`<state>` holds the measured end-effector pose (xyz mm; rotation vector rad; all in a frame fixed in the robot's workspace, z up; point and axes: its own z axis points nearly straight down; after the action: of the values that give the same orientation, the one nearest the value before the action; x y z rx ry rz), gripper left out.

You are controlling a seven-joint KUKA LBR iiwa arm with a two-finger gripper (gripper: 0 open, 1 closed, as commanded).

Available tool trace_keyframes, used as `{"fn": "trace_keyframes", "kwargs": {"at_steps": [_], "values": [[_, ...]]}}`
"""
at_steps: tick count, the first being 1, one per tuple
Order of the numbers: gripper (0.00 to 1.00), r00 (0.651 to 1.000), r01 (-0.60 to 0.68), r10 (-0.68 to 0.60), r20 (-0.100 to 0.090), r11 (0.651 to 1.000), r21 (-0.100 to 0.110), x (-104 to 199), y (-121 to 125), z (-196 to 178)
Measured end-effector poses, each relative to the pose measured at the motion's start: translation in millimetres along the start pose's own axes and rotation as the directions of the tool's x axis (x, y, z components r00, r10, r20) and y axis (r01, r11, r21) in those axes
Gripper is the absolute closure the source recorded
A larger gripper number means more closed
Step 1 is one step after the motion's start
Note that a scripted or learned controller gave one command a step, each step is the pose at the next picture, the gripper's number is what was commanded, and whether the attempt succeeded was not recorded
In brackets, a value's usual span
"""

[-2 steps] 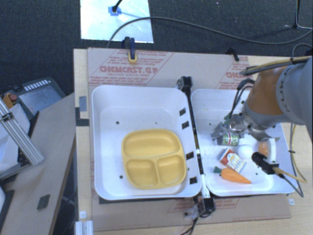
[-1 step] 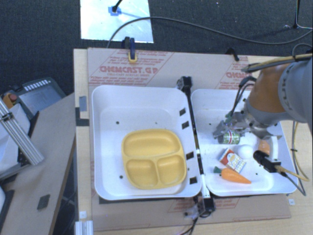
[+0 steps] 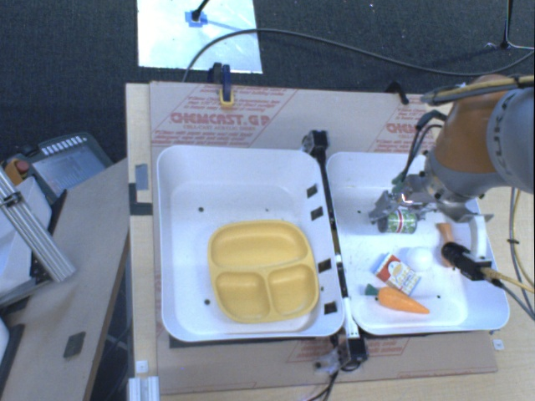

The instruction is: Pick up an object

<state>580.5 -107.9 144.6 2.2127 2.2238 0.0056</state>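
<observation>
The grey arm (image 3: 501, 132) reaches in from the right, its orange band (image 3: 464, 136) just above the wrist. The wrist bends downward and leftward, carrying the gripper (image 3: 394, 211) low. Cables loop along the wrist. How the jaws stand cannot be made out.

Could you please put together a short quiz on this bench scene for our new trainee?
1. True or false: the yellow tray lies in the right bin.
2. Which thing is nearest the gripper? A) carrot B) can C) egg
3. Fill in: the small carton lies between the egg and the ____.

Key:
1. False; it lies in the left bin.
2. B; the gripper is right over the can.
3. carrot.
</observation>
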Motion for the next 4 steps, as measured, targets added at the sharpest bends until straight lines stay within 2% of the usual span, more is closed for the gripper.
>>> {"fn": "trace_keyframes", "kwargs": {"at_steps": [2, 3, 4], "values": [[1.0, 1.0, 0.0, 0.0, 0.001, 1.0, 0.0, -5.0, -0.8, -89.0], [1.0, 1.0, 0.001, -0.001, 0.0, 1.0, 0.001, -5.2, 0.5, -115.4], [1.0, 1.0, 0.005, -0.005, -0.002, 1.0, 0.005, 54.2, -11.8, -102.6]]}}
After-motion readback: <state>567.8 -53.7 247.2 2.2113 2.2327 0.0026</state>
